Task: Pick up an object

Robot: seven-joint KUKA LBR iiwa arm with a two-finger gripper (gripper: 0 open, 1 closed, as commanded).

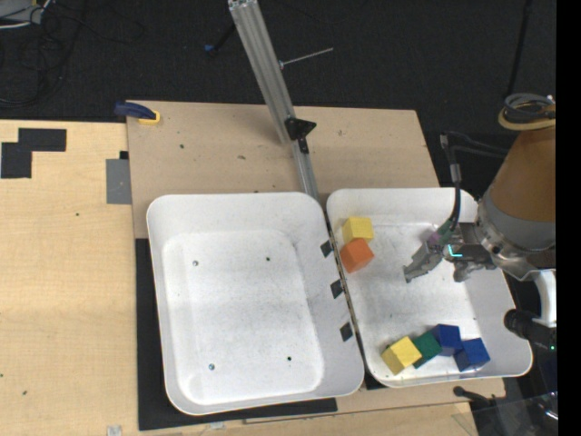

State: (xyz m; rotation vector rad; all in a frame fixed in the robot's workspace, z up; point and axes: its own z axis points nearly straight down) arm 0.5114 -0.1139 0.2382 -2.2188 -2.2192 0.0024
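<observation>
**binwatcher:** so where's the arm [526, 189] at? I see it coming in from the right over the right bin [390, 209]

**gripnerd:** yep, the hand [428, 260] hangs over the middle of that bin, fingers pointing left and down. Fingers look spread a bit with nothing between them, so it's got hold of nothing as far as I can see

**binwatcher:** and the blocks?

**gripnerd:** yellow block [358, 228] and orange block [356, 254] sit touching each other up against the bin's left wall, yellow behind, orange in front. They're off to the left of the hand, not touching it. Then a cluster at the front of the bin: another yellow cube [399, 353], a green block [425, 346] right beside it, and two blue blocks [461, 345] to the right of that

**binwatcher:** left bin [182, 216]?

**gripnerd:** just white floor with a few dark specks. Both bins sit on the tan desk [218, 143], and a metal rail [265, 62] slants up from between them
</observation>
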